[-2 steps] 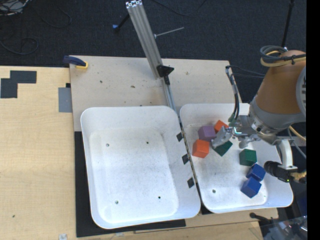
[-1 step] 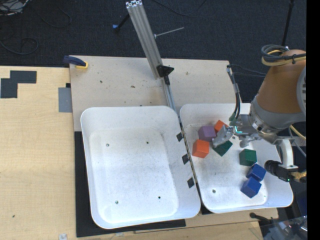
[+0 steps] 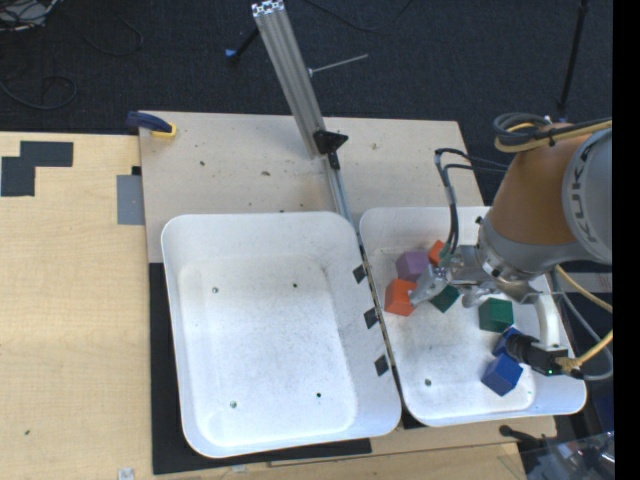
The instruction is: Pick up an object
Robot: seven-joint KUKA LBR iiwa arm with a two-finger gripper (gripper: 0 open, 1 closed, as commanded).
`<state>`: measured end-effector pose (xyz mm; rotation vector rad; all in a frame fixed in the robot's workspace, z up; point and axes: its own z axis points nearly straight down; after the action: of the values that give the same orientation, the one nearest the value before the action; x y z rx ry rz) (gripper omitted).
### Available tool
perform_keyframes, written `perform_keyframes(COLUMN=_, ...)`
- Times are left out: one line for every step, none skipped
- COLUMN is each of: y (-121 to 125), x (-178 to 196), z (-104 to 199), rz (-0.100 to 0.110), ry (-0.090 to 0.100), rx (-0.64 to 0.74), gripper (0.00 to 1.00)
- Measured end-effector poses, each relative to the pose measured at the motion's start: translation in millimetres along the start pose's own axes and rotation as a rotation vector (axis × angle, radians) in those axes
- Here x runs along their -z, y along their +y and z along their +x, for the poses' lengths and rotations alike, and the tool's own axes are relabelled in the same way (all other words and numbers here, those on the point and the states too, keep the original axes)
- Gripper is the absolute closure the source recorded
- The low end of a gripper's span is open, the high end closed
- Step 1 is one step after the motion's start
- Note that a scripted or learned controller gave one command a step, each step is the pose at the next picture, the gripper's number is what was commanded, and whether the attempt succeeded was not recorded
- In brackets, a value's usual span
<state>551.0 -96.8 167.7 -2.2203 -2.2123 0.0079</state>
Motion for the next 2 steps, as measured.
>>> perform_keyframes(y=0.6, x=-59.9, z=-8.1, rz=0.001, ry=0.0, rx=0.002, gripper=0.0)
perform_keyframes(y=1.3, x=-75.2, z=-7.8, rz=-0.006, ry=-0.001, rx=0.001, gripper=0.0)
